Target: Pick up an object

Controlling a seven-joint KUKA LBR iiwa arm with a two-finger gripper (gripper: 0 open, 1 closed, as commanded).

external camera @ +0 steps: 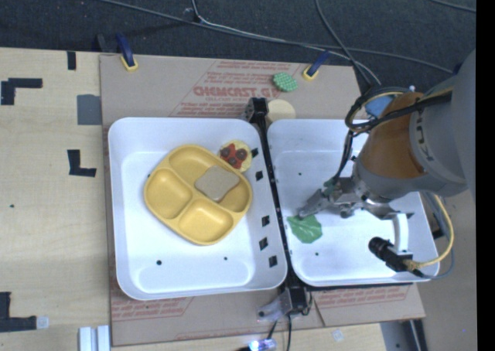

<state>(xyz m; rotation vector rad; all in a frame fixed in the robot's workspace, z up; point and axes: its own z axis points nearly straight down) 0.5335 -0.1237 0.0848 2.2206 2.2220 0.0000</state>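
Note:
A green leaf-shaped piece (305, 228) lies on the floor of the right bin (340, 264), near its left wall. My gripper (312, 207) hangs low over that bin, its tip just above the green piece's upper edge; whether they touch is unclear. In the left bin (131, 264) rests a yellow divided plate (174, 191). A tan square slice (216, 182) lies on the plate. A small red and dark cluster (235, 155) sits at the plate's upper right rim.
The grey arm with its orange band (390, 148) covers the right bin's right half. On the cardboard behind the bins lie a green dotted piece (285, 81) and a pale round piece (281, 108). Blue clamps (126, 54) hold the cardboard's far edge.

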